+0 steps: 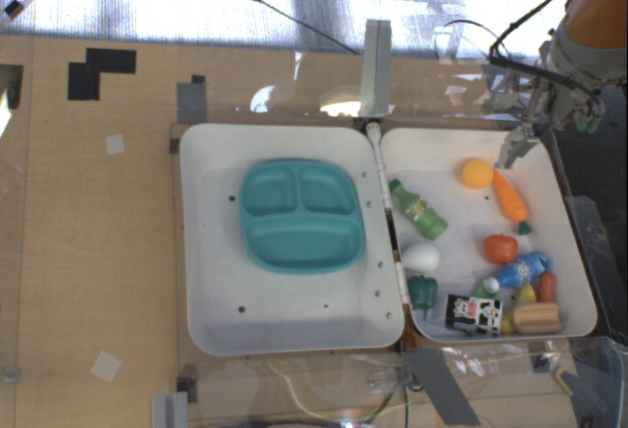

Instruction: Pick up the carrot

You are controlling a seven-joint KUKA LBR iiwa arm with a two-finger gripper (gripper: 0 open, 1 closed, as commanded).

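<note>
The carrot (509,197) is orange with a small green stub at its near end. It lies slanted in the right bin (446,156), close to the bin's right wall. My gripper (514,149) hangs over the far right part of that bin, just beyond the carrot's far tip and above it. It has nothing in it that I can see. The grey arm with its orange band (599,4) comes in from the upper right.
An orange ball (477,174) lies just left of the carrot. A green bottle (417,209), a white egg (422,257), a tomato (499,247), a blue item (522,270) and several other toys crowd the bin's near part. A teal divided plate (301,215) sits in the left bin (211,318).
</note>
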